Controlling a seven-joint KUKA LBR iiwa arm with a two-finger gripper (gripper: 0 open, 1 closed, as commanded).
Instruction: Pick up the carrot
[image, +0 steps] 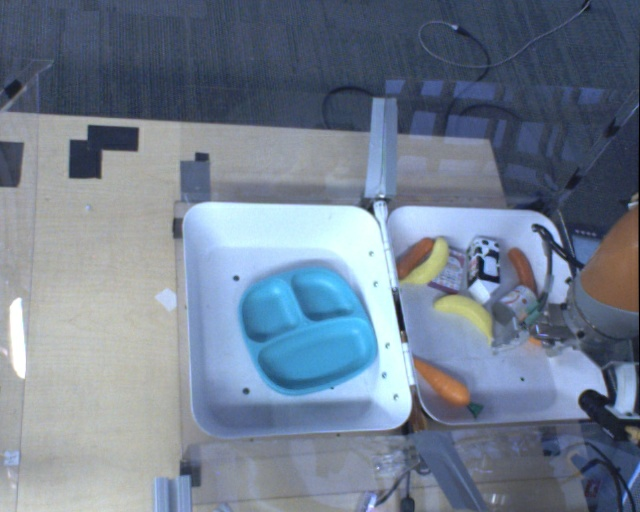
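Note:
The carrot (442, 381), orange with a small green stem end, lies near the front left corner of the right bin (530, 400), pointing along the bin's front wall. My gripper (516, 327) hangs low over the middle of the same bin, to the right of and behind the carrot and well apart from it. It sits just right of a yellow banana (466, 313). Nothing of the carrot is near the gripper.
The right bin also holds a second banana (432, 264) over an orange piece (411, 255), a reddish packet (455, 270), a black-and-white carton (486, 258) and a red sausage (521, 268). A blue divided tray (308, 330) lies in the left bin (215, 300).

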